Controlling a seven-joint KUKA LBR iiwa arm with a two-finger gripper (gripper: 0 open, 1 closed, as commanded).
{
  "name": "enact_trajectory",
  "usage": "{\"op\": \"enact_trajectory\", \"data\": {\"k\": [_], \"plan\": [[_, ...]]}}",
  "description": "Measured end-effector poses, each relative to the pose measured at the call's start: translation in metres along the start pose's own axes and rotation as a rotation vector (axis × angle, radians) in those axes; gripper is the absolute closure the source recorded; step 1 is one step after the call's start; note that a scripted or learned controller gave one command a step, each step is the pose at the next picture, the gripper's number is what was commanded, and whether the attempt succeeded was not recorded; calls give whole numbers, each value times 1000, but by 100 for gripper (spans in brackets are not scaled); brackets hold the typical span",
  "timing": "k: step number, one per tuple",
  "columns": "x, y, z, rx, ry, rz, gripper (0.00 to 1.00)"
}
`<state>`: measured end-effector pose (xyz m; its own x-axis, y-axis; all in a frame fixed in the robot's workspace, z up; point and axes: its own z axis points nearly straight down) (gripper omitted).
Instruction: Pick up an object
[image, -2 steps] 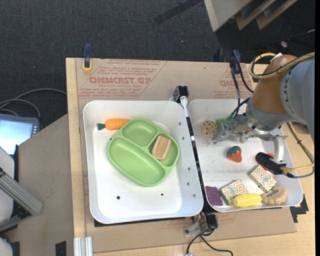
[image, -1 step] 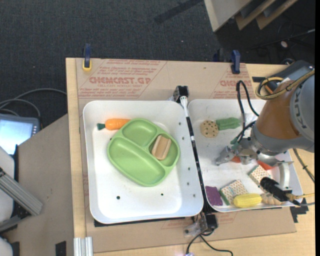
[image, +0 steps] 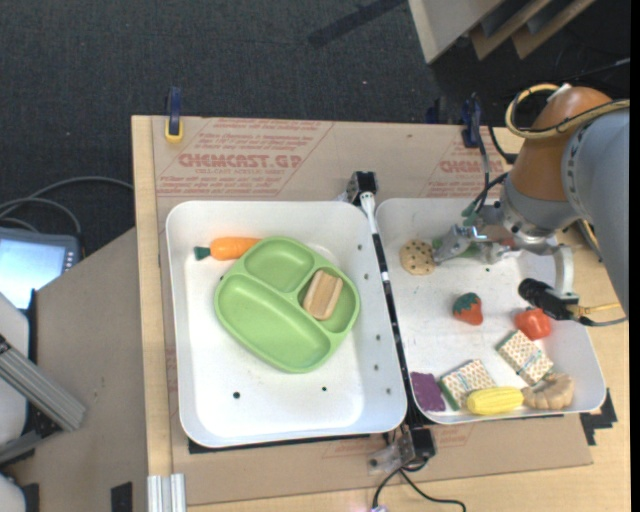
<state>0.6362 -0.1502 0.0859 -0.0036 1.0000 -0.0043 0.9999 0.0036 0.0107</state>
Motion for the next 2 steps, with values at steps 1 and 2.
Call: {"op": "enact_trajectory", "data": {"k": [1,2], "plan": [[-15,32,1,7,4,1,0],[-70,7,0,8,19,4,0]]}}
